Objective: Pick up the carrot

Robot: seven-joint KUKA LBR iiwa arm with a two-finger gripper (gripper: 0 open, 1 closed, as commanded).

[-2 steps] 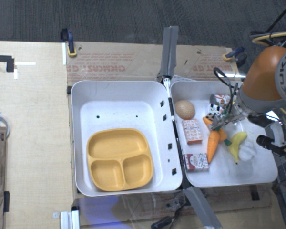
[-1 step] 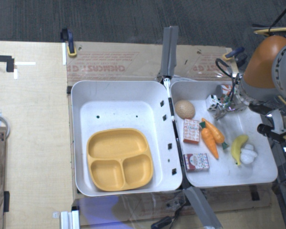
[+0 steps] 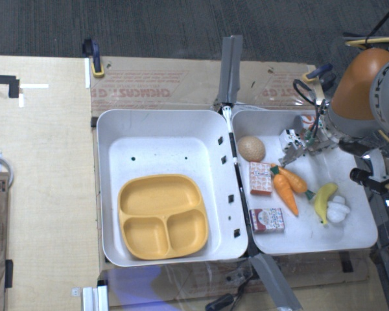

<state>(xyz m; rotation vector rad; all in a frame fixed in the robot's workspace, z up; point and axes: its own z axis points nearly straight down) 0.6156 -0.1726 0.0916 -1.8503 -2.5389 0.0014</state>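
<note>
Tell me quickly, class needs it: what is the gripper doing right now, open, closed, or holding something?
Gripper: cannot be told; it sits low in the right bin, just above the leafy end of the carrot.

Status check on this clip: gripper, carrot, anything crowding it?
Gripper low in right bin, at the carrot's top end; grasp unconfirmed. Carrot lying flat on bin floor. Small box tight on its left, banana to its right.

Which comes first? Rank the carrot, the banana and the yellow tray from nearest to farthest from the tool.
Tool sits in the right bin.
1. Carrot, just below the tool, same bin.
2. Banana, lower right in that bin.
3. Yellow tray, across in the left bin.
</note>
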